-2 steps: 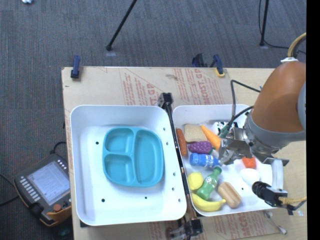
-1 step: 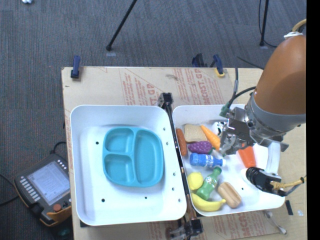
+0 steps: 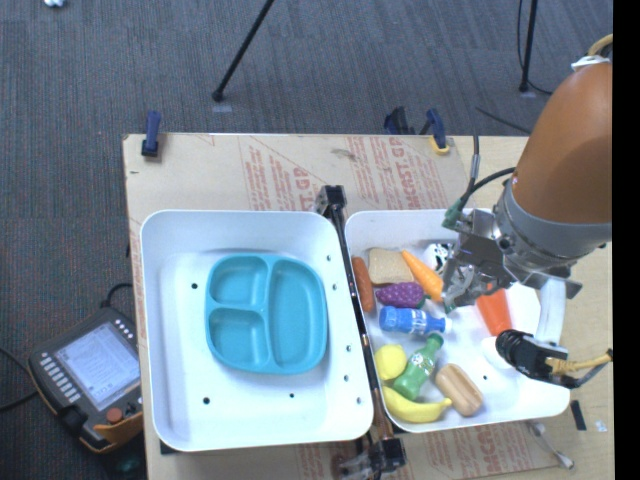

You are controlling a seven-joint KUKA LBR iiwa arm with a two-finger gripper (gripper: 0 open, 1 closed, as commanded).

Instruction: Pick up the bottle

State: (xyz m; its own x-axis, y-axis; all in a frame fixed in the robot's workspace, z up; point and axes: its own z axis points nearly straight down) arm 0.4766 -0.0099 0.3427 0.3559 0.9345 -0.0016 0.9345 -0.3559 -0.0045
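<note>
While the gripper [image 3: 458, 286] hovers above the right bin's [image 3: 520, 400] middle, the blue bottle [image 3: 410, 320] lies just below-left of it, long axis running left-right. Finger state: cannot tell.

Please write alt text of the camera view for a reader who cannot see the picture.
The end effector of a grey and orange arm hangs over the right bin, above toy food that includes a blue bottle, a green bottle, a banana and a carrot. The left bin holds a blue divided plate.
</note>
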